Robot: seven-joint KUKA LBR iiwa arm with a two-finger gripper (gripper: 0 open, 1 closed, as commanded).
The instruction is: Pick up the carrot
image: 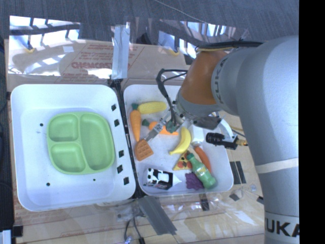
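- Camera view, from above at a slant: two white bins side by side on a bench, left bin [20,151] and right bin [226,174], their inner walls touching along the middle.
- In the left bin, near its centre: a green divided plate [80,143] with three compartments, nothing lying in them.
- In the right bin, along its left wall: a carrot [135,124], orange, lying lengthwise with its green top toward the far edge, apart from the gripper.
- Just beside the carrot's top, near the far edge: a yellow corn cob [152,107] lying crosswise.
- Below the carrot's tip, close to the left wall: a waffle-patterned orange piece [143,149], tilted.
- Near the bin's centre: a banana [182,142], curved, with a second, smaller orange carrot-like piece [202,157] to its right.
- Toward the near right corner: a green bottle [202,173] lying slantwise, a purple bunch of grapes [193,181] touching its lower end.
- At the near edge: a black-and-white carton [159,178].
- Reaching in from the right: grey arm [264,85] with orange band, wrist over the far half of the right bin.
- Gripper [156,132] pointing down-left, low between carrot and banana, over a small orange item hard to identify; fingers apart or together cannot be told.
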